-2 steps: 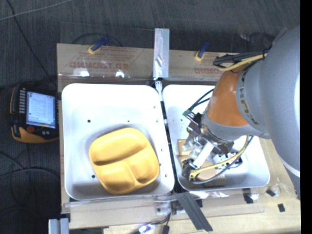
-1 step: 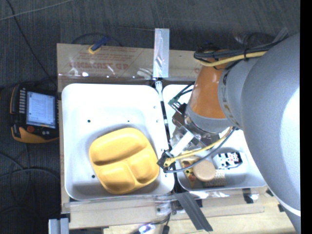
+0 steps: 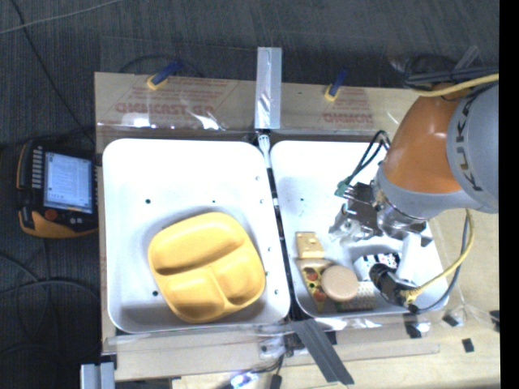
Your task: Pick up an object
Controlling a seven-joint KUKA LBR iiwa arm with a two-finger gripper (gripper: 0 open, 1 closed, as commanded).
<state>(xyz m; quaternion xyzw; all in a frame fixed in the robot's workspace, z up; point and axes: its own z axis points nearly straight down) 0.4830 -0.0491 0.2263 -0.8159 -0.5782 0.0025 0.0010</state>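
In the right bin (image 3: 312, 168) a small heap of objects lies near the front left corner: a tan block (image 3: 307, 244), a round beige disc (image 3: 339, 282), and a dark piece with coloured spots (image 3: 312, 286). My gripper (image 3: 362, 229) hangs low in the right bin, just right of the heap, under the orange and grey wrist. A black-and-white speckled object (image 3: 379, 262) lies right below the wrist. Nothing shows between the gripper's tips. In the left bin (image 3: 138, 168) rests a yellow compartment tray (image 3: 207, 264).
The centre divider (image 3: 276, 217) between the bins runs close to the heap. A yellow cable (image 3: 454, 258) loops from the arm over the right bin's front right corner. A teach pendant (image 3: 57, 189) sits left of the bench.
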